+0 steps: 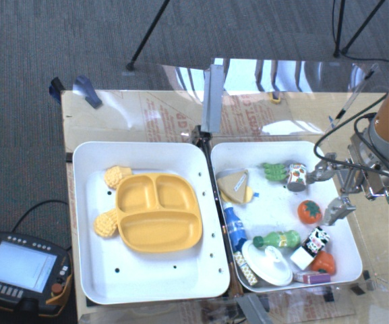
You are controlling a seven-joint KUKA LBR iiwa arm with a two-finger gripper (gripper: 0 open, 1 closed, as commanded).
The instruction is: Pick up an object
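My gripper (326, 194) hangs over the right side of the right bin (283, 150), open, with bare bin floor between its fingers. An orange tomato-like toy (308, 211) lies just left of the lower finger (334, 212). A small printed can (296, 175) sits beside the upper finger (318, 174), with a green toy (273, 171) to its left. Further in lie a yellow wedge (235, 186), a blue bottle (233, 227), a green bottle (279, 239), a white lid (269, 262), a black-and-white box (316, 240) and a red pepper (323, 262).
The left bin (86, 181) holds a yellow divided plate (159, 212) with two yellow waffle pieces (116, 176) at its left side. A grey post (212, 100) stands behind the divide between the bins. A teach pendant (22, 268) lies on the floor at lower left.
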